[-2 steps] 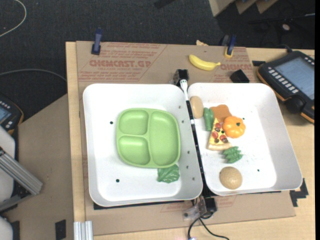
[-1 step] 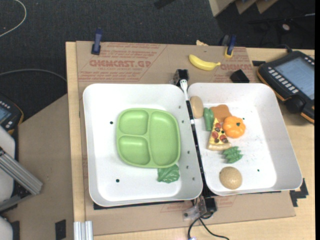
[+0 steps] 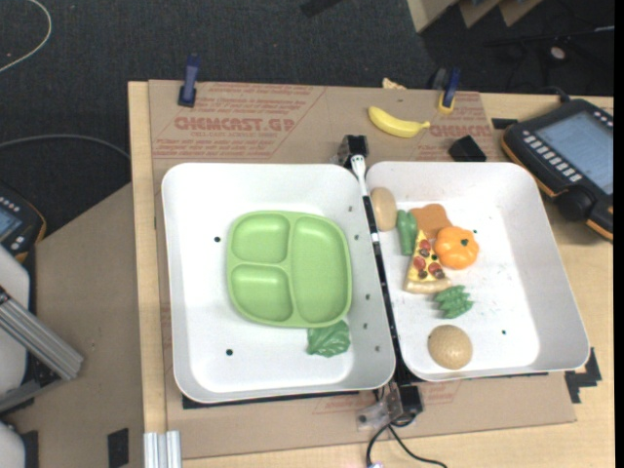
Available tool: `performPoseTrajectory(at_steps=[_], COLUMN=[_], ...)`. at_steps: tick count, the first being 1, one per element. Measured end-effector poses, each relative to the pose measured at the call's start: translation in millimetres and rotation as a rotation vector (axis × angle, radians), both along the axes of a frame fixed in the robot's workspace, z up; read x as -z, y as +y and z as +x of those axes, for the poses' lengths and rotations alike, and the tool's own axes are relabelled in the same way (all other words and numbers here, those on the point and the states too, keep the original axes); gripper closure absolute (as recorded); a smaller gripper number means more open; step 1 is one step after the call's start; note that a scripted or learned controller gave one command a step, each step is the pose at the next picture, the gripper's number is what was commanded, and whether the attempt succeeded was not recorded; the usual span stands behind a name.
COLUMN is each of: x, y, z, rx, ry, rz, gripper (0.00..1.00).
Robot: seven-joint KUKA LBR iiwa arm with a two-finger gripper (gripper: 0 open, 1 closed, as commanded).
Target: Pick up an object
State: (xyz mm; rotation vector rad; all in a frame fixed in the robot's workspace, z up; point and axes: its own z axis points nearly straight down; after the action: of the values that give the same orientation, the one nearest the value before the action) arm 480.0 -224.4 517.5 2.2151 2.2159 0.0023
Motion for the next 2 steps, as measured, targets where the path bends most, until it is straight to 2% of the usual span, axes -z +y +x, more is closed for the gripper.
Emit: performPoseTrajectory(at_steps=[2], x=[-22], y=[0], z=[1], rx=[-0.001], ry=[-0.008], rz=[-0.006], gripper=[1.0])
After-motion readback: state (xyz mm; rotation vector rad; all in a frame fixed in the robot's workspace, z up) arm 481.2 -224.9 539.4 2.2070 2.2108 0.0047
